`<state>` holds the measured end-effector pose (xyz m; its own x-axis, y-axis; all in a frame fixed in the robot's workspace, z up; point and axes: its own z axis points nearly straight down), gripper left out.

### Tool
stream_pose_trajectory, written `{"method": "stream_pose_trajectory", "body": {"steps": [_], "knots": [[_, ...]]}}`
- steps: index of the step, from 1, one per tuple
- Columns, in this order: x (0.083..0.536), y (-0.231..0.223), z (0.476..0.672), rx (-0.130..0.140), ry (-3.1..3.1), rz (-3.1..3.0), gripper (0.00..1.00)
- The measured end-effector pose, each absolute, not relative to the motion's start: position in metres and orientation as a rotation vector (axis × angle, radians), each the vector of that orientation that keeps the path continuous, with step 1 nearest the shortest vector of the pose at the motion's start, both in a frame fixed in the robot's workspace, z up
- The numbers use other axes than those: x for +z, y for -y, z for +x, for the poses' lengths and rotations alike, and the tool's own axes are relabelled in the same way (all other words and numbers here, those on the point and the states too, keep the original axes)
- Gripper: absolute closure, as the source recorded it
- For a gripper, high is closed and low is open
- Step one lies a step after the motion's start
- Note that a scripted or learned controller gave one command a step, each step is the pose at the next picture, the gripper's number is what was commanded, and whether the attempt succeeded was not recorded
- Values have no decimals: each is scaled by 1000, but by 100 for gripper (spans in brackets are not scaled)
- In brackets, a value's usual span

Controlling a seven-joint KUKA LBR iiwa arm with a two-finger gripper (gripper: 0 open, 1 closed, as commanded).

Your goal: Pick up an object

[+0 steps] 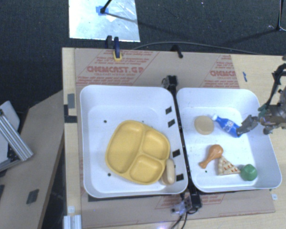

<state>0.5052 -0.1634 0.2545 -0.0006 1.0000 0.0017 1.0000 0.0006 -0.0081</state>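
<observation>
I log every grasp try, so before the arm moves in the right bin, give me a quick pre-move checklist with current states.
1. Gripper over the right bin: ok.
2. Blue bottle beside the gripper: ok.
3. Anything between the fingers: cannot tell.
4. Bottle apart from the tan disc: ok, narrowly.
5. Drumstick, cone and green ball away from the gripper: ok.

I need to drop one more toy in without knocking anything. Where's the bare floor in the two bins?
Free: left bin behind the yellow tray; right bin far strip beyond the cookie. Crowded: near the bottle, drumstick, green ball.
</observation>
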Motion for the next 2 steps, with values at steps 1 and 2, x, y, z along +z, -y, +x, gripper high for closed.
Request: {"method": "stream_pose_trajectory", "body": {"steps": [1,2], "knots": [[260,163,507,-2,2226,-2219,0],[212,172,505,2,2221,-2219,0]]}}
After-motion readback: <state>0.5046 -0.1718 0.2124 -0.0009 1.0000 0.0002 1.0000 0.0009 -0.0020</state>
